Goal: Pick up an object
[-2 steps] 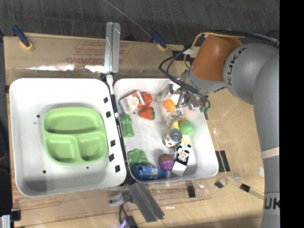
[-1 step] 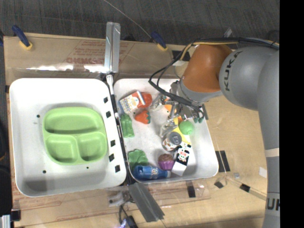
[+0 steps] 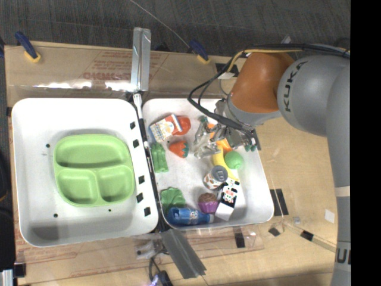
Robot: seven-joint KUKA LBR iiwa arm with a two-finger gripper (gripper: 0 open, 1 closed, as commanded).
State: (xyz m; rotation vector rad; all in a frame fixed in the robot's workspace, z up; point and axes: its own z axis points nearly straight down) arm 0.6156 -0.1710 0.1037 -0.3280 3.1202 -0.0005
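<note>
My gripper (image 3: 206, 143) reaches down into the right bin (image 3: 257, 210), its metal fingers among the toys in the upper middle. Just left of it lies a red strawberry-like toy (image 3: 178, 149). A yellow banana (image 3: 219, 158) and a green ball (image 3: 234, 159) sit right below the wrist, with a bit of orange toy beside them. Further left are a small carton with a red end (image 3: 168, 126) and a green piece (image 3: 159, 158). Nothing shows between the fingers.
The left bin (image 3: 24, 136) holds a green divided tray (image 3: 93, 168). Along the right bin's front lie a blue bottle (image 3: 187, 216), a purple cup (image 3: 208, 202), a white black-spotted box (image 3: 228, 198), a small round can (image 3: 216, 176) and a green cloth-like item (image 3: 171, 195).
</note>
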